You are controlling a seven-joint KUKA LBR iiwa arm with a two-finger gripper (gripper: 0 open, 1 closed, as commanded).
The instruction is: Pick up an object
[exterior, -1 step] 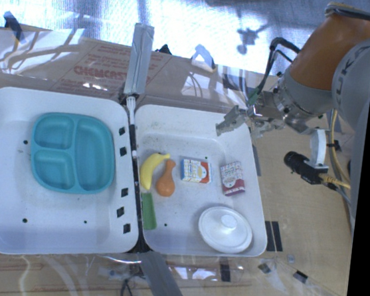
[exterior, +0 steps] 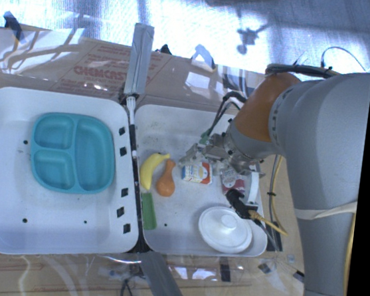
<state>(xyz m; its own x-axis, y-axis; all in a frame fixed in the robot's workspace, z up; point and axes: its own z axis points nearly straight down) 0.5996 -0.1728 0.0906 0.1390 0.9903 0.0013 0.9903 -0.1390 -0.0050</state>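
Overhead slanted view of the table [exterior: 67,69] carrying two shallow white bins side by side. The left bin [exterior: 2,222] holds a teal divided plate [exterior: 73,151] with three compartments, lying flat toward the bin's upper half. The right bin [exterior: 174,236] holds the loose objects. A yellow banana [exterior: 150,168] lies near the bin's left wall, touching an orange pear-shaped toy [exterior: 166,180] on its right side. Below these, a green stick-like piece [exterior: 148,211] lies along the left wall. A small carton [exterior: 196,173] with a white, blue and red label rests near the middle of the bin. A white round lidded bowl [exterior: 225,229] sits in the lower right part of the bin. The grey arm [exterior: 319,147], with its orange band [exterior: 259,113], reaches in from the right. The gripper [exterior: 204,154] is lowered over the bin's centre, just above and beside the carton; whether it touches the carton cannot be told, and whether its opening is wide or narrow cannot be told either. The banana and the orange toy lie to the left of the gripper, apart from it; the bowl lies below it, toward the near edge.
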